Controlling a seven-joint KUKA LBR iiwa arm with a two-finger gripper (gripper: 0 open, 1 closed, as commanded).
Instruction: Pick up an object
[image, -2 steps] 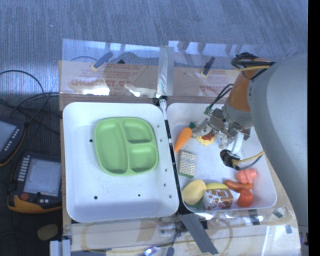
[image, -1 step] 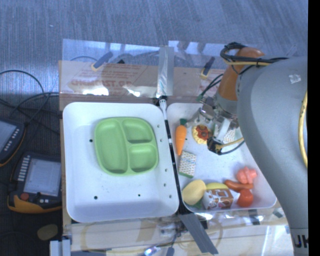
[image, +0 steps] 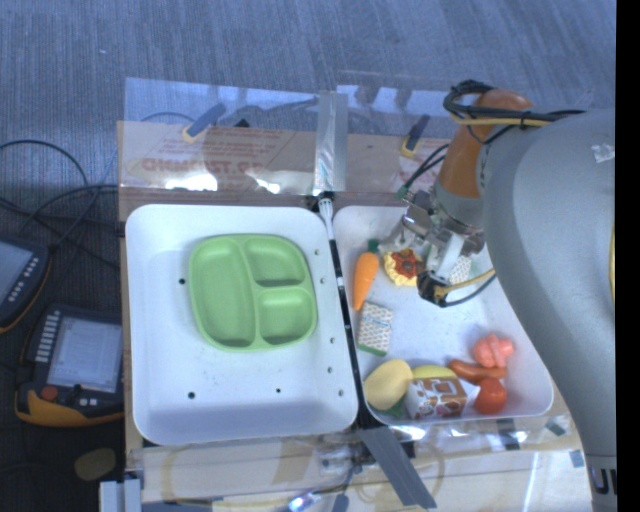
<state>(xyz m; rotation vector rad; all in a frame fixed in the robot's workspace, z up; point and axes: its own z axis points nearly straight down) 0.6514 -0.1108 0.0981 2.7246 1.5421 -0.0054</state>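
My gripper (image: 418, 243) hangs low over the back of the right bin (image: 530, 345), right above a small yellow and red toy (image: 403, 267). The view does not show whether it touches that toy. An orange carrot (image: 365, 279) lies just left of it, against the bin's left wall. A checkered green and white packet (image: 376, 328) rests in front of the carrot. Along the front of the bin sit a yellow potato-like piece (image: 388, 381), a banana (image: 434, 373), a small printed carton (image: 437, 399), a red sausage (image: 468, 370), a tomato (image: 490, 397) and a pink fruit (image: 493, 350).
The left bin (image: 160, 380) holds a green divided plate (image: 253, 291). A thin ridge (image: 340, 300) separates the two bins. The grey arm (image: 560, 250) covers the right bin's right side. Cables and a handheld controller (image: 70, 360) lie on the floor at left.
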